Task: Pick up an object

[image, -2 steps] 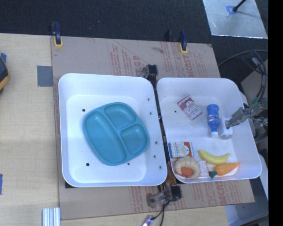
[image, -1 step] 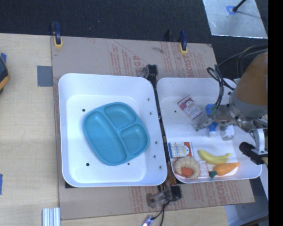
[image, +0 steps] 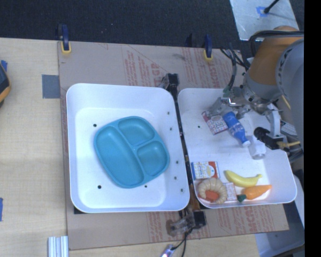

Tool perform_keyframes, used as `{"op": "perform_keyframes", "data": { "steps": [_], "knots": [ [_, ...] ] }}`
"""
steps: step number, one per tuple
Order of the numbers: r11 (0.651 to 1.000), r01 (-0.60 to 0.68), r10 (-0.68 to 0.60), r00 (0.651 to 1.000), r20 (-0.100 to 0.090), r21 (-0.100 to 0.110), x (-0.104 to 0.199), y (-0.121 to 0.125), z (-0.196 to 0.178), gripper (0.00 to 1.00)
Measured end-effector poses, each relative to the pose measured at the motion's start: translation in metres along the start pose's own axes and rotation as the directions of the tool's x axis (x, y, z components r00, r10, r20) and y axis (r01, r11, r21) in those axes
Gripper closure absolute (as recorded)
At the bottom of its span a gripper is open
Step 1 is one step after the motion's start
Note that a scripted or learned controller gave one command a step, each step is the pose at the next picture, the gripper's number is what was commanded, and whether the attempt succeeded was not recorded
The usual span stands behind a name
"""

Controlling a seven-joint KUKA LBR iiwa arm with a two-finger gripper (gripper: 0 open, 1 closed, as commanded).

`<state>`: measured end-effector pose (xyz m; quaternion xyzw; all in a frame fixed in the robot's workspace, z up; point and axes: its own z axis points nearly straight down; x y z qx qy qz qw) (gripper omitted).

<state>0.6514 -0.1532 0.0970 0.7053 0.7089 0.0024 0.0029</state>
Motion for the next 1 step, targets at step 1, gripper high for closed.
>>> {"op": "perform_keyframes", "data": {
  "steps": [1],
  "knots": [
    [1.0, 0.001, -0.001, 1.0, -0.002, 0.002, -0.0102, 0.0079, 0.0003, 0.0]
  ]
}}
